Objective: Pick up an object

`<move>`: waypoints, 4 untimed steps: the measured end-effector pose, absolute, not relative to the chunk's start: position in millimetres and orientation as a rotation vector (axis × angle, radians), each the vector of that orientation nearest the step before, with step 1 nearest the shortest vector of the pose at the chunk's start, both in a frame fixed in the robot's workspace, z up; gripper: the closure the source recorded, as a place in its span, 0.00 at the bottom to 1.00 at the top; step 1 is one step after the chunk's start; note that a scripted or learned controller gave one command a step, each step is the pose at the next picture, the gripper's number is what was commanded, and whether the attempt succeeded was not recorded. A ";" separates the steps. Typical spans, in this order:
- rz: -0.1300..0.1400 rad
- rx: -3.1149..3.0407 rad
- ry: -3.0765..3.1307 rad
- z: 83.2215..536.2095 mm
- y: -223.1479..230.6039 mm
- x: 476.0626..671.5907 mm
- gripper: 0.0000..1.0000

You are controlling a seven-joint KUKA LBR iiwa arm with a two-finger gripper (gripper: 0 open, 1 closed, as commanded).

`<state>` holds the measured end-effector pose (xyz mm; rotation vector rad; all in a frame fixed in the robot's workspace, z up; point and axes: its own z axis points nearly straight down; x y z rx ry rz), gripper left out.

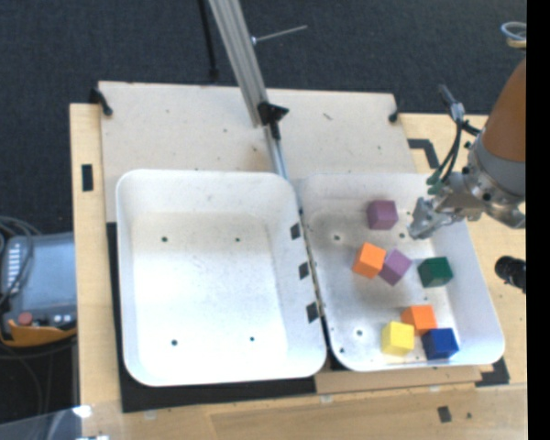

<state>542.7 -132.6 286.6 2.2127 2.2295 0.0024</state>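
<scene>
Blue cube (441, 343) sat low in right bin (344, 200) | gripper (422, 225) near purple cube (381, 214), finger state unclear | should centre over one cube before closing.

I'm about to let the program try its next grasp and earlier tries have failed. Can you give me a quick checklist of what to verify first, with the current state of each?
1. Blocks are in the right bin: ok, seven lie there.
2. Gripper is over that bin: ok, near its upper right part.
3. A target is close: ok, the upper purple block lies just left of the gripper.
4. That target stands apart from its neighbours: ok.
5. Orange block and lower purple block are separated: not ok, they touch.
6. Gripper carries nothing: cannot tell.
</scene>
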 end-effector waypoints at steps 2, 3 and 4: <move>-0.002 2.216 2.228 271.9 -34.2 540.5 1.00; -0.001 2.215 2.226 262.1 6.8 552.3 1.00; 0.002 2.213 2.231 264.7 58.6 554.6 1.00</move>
